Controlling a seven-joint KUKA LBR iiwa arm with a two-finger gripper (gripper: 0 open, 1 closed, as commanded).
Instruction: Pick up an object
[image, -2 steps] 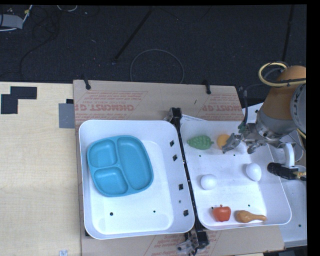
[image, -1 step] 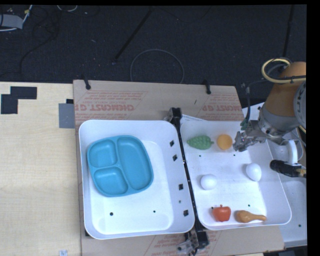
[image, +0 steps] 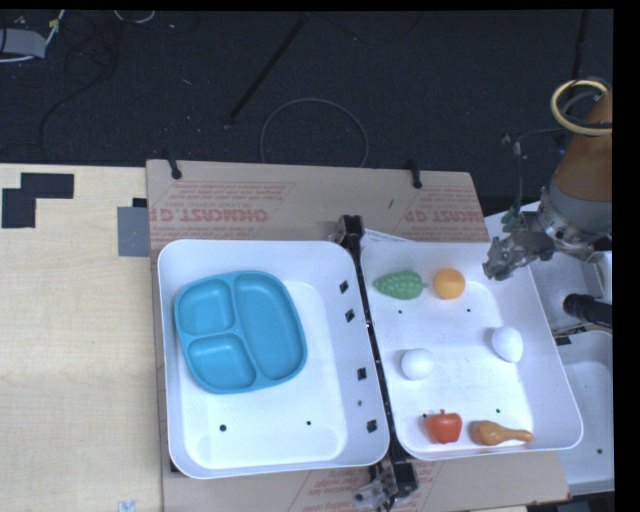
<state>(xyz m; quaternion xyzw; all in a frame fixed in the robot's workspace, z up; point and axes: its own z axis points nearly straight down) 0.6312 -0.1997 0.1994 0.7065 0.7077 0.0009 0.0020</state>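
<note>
Five small toy foods are lying in the shallow white right bin (image: 560, 400), the round orange ball (image: 449, 284) nearest the gripper (image: 500, 262). It is hovering at the bin's upper-right rim, carrying nothing, so the pick is still waiting.

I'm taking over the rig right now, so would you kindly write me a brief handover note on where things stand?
Gripper: at the right bin's upper right corner, holding nothing visible; finger state unclear.
Right bin: green toy, orange ball, two white eggs, red apple, drumstick.
Left bin: blue divided plate.
Done: nothing picked.
Left: descend, grasp one object, lift.
</note>
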